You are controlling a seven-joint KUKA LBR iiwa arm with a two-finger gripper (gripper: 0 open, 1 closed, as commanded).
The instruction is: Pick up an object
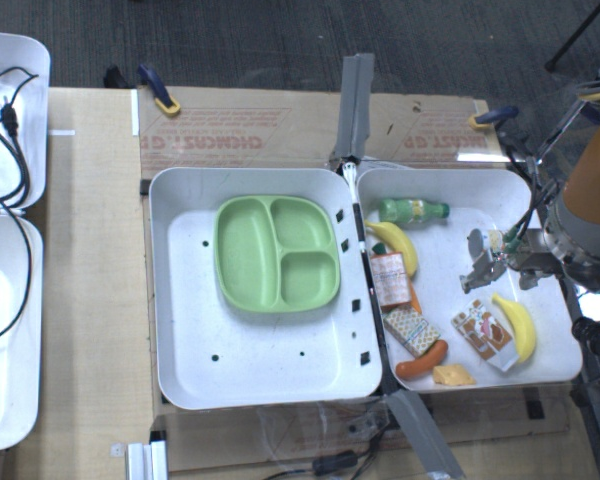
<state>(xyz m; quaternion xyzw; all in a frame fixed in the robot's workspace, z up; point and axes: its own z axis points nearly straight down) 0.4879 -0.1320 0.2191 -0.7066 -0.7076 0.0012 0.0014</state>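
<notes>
Camera view, near to far in the right bin [458, 173]: a light, soft banana [517, 326] lies by the carton [483, 332], best pinched mid-body, while the gripper [477, 260] beyond hovers, jaws' state unclear.

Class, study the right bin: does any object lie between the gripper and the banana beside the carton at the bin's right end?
Nothing visible does. The gripper hangs over bare bin floor, and the banana lies just below and to its right in the camera view, beside the small carton. The floor of the right bin between them looks bare.
</notes>
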